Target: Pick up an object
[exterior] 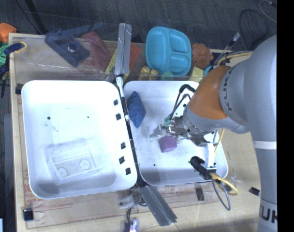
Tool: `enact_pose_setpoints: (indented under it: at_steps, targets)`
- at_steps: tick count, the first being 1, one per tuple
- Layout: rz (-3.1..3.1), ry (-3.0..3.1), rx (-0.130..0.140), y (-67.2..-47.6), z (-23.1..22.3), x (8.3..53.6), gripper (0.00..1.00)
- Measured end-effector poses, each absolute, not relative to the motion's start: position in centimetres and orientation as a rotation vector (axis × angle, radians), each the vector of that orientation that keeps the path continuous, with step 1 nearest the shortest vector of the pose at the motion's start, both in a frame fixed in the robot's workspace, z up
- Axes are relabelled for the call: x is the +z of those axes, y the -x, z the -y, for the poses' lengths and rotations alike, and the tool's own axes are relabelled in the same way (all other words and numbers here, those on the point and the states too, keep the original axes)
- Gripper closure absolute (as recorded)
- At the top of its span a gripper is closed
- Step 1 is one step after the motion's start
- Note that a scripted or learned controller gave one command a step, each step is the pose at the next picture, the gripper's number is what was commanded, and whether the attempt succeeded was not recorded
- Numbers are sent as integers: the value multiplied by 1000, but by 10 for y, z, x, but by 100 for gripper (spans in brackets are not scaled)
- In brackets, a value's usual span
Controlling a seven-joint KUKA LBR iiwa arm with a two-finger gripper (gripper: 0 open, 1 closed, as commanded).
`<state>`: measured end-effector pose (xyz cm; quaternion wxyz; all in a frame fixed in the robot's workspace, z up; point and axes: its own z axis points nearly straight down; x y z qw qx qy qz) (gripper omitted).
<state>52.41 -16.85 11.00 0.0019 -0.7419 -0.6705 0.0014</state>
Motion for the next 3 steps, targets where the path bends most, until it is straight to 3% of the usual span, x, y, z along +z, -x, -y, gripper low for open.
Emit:
enact_pose_setpoints:
  at_steps: [1,2,3]
  targets:
    - [2225,2220,-4,-521,164,95,0]
    - [2230,2216,-3,-521,165,104,100]
    - [2087,2344,3,-529,99,200,100]
